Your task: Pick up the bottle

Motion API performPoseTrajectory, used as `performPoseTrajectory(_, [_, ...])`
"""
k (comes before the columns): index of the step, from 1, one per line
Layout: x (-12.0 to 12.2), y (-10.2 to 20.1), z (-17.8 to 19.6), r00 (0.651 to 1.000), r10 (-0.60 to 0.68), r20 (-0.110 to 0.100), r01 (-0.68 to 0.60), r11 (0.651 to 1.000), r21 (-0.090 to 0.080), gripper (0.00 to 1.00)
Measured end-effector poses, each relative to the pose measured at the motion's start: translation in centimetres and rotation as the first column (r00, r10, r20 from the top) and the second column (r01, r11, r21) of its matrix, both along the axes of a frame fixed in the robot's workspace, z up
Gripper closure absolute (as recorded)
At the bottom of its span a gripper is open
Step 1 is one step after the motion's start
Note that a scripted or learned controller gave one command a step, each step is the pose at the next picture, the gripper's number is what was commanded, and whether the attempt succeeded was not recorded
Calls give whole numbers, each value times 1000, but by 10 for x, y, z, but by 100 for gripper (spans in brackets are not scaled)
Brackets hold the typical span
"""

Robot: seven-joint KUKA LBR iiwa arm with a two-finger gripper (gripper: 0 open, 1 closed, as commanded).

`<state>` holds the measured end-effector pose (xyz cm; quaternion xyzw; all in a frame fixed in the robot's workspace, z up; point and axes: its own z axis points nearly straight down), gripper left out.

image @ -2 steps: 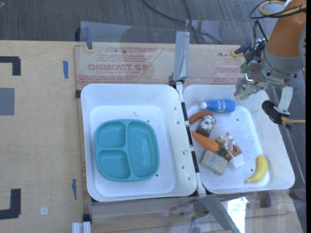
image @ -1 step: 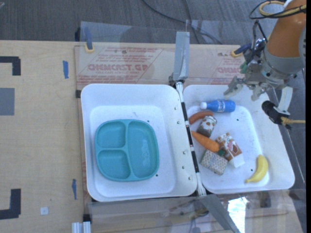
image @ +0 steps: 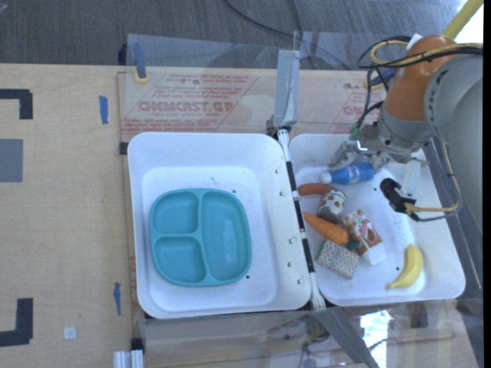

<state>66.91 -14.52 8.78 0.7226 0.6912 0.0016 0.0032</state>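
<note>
A blue bottle with a white cap lies on its side in the far part of the right bin, its cap pointing left. My gripper hangs directly over the bottle's far side, very close to it or touching it. The grey arm with its orange band comes in from the upper right. Nothing shows the bottle lifted off the bin floor.
Below the bottle lie a red-orange sausage, a small brown-and-white figure, a carrot, a patterned box, a patterned pouch and a banana. A teal divided plate sits in the left bin.
</note>
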Motion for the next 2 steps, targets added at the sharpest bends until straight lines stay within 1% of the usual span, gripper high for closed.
performPoseTrajectory(1, [2,1,12,1000,3,6,-3,1000,-2,100])
performPoseTrajectory(2, [2,1,12,1000,3,5,-3,1000,-2,0])
